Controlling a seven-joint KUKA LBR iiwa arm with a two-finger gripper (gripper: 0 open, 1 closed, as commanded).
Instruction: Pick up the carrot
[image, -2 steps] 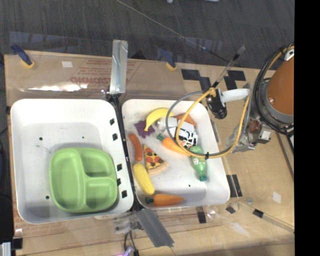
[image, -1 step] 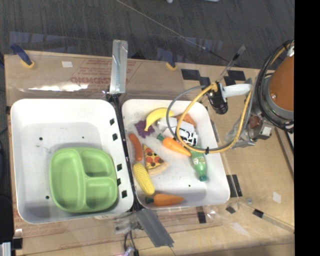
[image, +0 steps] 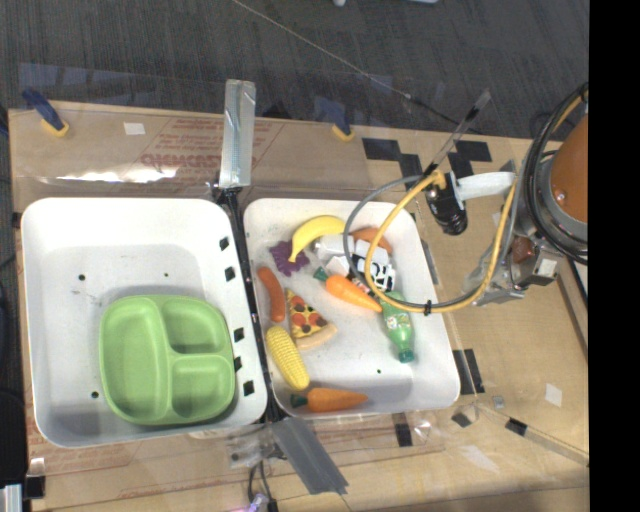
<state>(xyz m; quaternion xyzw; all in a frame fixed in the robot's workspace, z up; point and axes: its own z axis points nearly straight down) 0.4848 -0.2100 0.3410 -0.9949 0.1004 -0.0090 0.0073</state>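
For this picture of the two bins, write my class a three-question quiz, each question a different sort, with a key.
1. True or false: the green plate lies in the left bin.
2. Which lies nearest the right bin's front wall? A corn B banana C the carrot below the corn
3. Fill in: the pizza slice lies between the sausage and the other ____.

Key: 1 true; 2 C; 3 carrot
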